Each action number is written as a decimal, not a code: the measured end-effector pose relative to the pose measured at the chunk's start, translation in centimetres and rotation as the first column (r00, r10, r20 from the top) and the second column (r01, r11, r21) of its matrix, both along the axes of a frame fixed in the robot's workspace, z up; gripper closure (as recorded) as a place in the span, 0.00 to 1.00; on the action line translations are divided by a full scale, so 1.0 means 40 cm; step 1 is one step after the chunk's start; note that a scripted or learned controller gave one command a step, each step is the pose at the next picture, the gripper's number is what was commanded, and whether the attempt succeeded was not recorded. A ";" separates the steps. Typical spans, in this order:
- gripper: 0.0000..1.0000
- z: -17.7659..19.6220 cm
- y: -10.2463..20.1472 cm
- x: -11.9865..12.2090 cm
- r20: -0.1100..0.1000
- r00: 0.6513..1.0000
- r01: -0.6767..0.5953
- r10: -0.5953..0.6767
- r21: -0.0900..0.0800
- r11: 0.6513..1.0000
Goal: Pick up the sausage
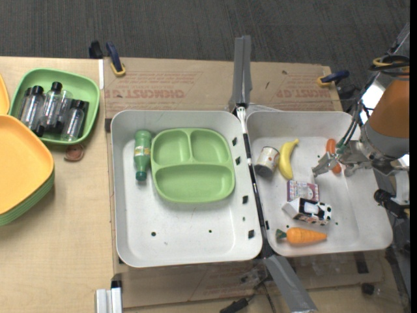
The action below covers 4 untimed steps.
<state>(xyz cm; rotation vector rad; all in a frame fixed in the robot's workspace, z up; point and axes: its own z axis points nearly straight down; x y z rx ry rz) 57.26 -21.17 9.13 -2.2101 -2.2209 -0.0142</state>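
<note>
The sausage [331, 148] is a small red-orange piece near the right side of the right bin [365, 240], just right of the banana. My gripper [326, 165] reaches in from the right and hangs right over the sausage's near end, covering part of it. A bit of orange shows under the gripper at its lower side. From this angle I cannot make out whether the sausage is held or merely lies beneath the gripper.
The right bin also holds a banana [287, 158], a tin can [266, 160], a purple packet [301, 190], a black-and-white carton [315, 210] and a carrot [305, 236]. In the left bin [189, 240] lie a green divided plate [192, 164] and a green bottle [142, 154].
</note>
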 end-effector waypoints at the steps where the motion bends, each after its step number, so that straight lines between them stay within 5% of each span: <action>1: 1.00 0.023 -0.008 -0.002 0.000 1.000 0.003 -0.003 -0.007 1.000; 2: 1.00 0.001 0.047 0.044 0.000 0.992 -0.128 0.128 -0.014 0.992; 3: 1.00 0.000 0.119 0.003 -0.002 0.971 -0.240 0.240 -0.012 0.971; 4: 1.00 0.000 0.090 -0.032 -0.001 0.917 -0.400 0.400 -0.012 0.917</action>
